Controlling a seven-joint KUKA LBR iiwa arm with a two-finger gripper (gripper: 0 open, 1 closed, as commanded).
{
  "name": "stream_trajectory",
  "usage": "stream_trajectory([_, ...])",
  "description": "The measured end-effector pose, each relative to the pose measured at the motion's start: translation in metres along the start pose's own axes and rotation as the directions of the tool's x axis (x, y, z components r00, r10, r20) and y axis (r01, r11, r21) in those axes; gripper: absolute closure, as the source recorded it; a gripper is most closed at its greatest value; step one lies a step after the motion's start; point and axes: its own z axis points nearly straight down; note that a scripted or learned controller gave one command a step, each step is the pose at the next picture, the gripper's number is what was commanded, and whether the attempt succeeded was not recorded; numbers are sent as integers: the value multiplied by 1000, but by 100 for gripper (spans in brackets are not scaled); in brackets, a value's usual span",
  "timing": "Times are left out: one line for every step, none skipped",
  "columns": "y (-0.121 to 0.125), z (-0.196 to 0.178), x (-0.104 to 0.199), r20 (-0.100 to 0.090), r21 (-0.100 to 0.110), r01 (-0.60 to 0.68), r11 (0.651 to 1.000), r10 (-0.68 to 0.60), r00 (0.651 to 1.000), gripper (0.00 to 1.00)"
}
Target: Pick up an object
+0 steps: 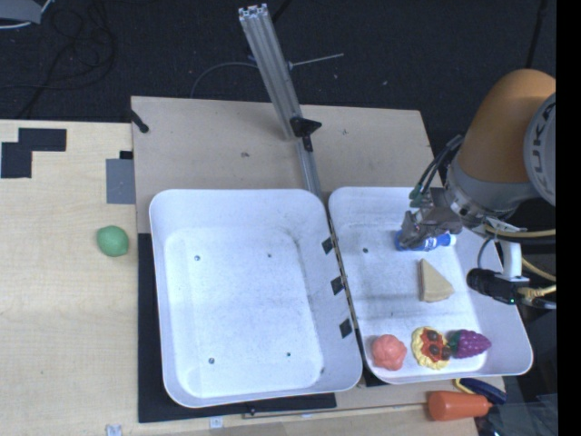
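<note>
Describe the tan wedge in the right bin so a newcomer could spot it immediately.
Start at the right bin, the one the gripper reaches into. The tan wedge lies below the gripper, above the bottom-edge row. It alone is plain beige and triangular.

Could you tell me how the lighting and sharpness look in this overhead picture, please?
In the camera view, light is even and soft; the left bin shows a faint grey shadow inside its rim, and the right bin a dim patch at its middle; the gripper and the blue object by it look blurred and hard to separate; the grapes are fairly crisp.
</note>
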Motion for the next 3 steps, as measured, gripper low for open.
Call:
stream_trajectory([-2, 0, 48, 0, 0, 0, 1000, 0, 1000, 100])
stream_trajectory([-1, -11, 102, 1, -1, 0, 1000, 0, 1000, 100])
stream_trajectory([9, -3, 153, 0, 1, 0, 1000, 0, 1000, 100])
